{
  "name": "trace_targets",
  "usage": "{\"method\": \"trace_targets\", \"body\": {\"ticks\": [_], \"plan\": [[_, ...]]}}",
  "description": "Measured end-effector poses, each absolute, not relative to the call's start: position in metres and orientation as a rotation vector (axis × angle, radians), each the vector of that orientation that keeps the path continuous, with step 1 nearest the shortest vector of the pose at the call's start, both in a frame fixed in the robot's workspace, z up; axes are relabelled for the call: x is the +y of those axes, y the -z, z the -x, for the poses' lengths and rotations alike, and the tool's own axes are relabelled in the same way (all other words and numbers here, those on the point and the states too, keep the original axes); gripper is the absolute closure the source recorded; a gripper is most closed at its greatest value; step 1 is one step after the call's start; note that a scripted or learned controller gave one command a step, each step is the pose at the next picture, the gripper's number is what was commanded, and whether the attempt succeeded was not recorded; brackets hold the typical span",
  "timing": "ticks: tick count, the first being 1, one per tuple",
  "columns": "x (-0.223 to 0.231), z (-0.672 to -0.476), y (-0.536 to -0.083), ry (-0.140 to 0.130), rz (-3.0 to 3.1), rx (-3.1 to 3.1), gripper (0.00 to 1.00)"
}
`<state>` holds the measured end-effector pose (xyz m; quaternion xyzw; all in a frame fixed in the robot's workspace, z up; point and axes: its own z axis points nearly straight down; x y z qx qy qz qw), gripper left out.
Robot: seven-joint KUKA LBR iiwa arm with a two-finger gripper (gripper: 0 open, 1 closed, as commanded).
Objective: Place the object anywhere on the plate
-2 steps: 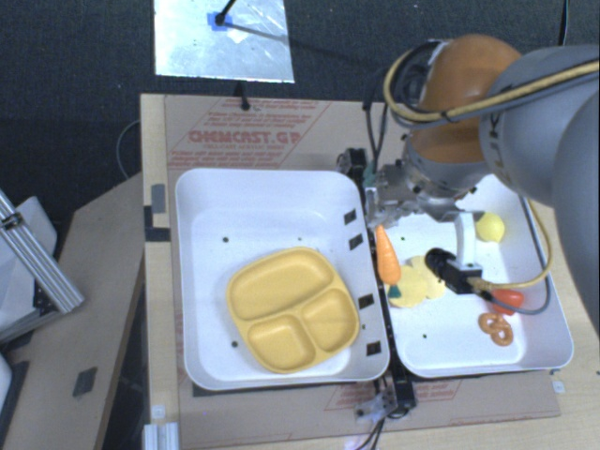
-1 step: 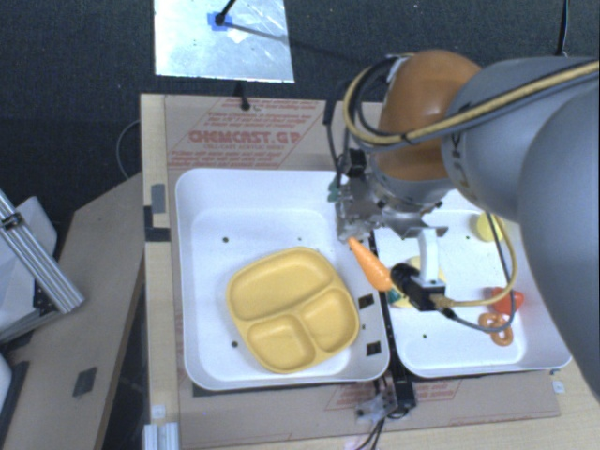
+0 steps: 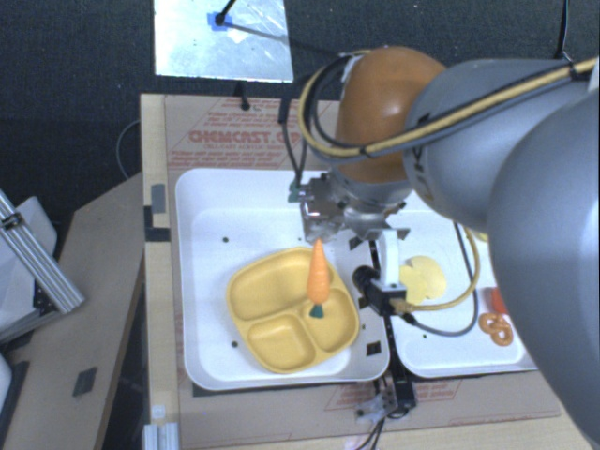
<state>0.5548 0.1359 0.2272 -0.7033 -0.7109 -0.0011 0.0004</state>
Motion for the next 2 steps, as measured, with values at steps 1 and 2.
{"method": "trace_targets", "body": {"ticks": [1,2], "plan": [[0.1946,-0.5313,-0.2276,0.001,2.207,-2.232,1.0],[0.1905,-0.5327,-0.2278,0.0,2.217,-2.225,0.0]]}}
